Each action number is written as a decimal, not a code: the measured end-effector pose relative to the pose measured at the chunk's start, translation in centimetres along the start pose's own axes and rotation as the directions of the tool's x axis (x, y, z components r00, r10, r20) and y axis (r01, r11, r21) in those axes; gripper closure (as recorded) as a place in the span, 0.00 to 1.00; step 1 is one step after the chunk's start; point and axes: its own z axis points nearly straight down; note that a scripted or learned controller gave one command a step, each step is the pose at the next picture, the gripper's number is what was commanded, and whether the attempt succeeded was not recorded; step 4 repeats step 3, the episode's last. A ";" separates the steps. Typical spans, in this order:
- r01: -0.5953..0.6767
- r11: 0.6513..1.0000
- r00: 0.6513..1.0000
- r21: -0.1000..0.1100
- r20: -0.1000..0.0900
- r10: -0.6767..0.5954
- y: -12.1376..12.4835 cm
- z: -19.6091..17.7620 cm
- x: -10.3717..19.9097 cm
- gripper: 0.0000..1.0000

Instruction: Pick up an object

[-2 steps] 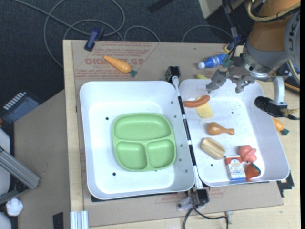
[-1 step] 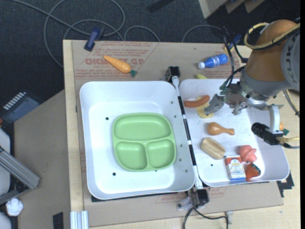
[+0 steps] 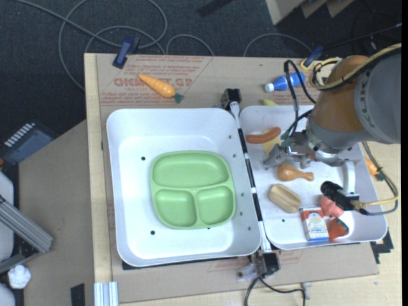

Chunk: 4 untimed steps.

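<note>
Metal fingers beside chicken drumstick

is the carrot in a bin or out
Out: the carrot lies on the cardboard behind the left bin.

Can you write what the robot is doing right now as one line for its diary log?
step: reaching into right bin | gripper: low, beside hot dog and chicken drumstick | grasp: none seen | left bin: green plate
</note>
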 end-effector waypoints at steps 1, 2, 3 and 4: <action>0.000 1.000 1.000 0.000 0.000 0.000 -1.9 1.7 0.0 0.00; -0.002 1.000 1.000 -0.003 0.000 0.002 -1.9 0.7 0.0 1.00; 0.002 1.000 1.000 -0.006 0.000 -0.002 2.3 -8.5 6.3 1.00; 0.002 1.000 1.000 -0.006 0.000 -0.002 2.3 -8.5 6.3 1.00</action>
